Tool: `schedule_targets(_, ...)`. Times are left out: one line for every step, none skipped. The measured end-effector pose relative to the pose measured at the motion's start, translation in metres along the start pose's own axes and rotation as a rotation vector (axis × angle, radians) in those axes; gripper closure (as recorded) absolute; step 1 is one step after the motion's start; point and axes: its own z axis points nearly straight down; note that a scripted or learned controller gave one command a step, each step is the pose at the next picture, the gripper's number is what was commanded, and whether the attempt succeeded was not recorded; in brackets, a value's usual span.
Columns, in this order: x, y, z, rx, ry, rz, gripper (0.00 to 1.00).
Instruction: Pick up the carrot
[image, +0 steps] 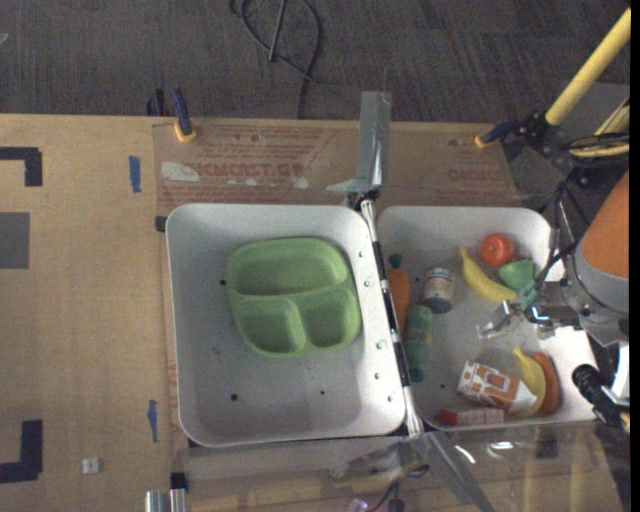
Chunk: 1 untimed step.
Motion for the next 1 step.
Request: schedule_targets(0.0361, 0.0301, 0.1020, 0.000, 0.000, 0.126, 0.00)
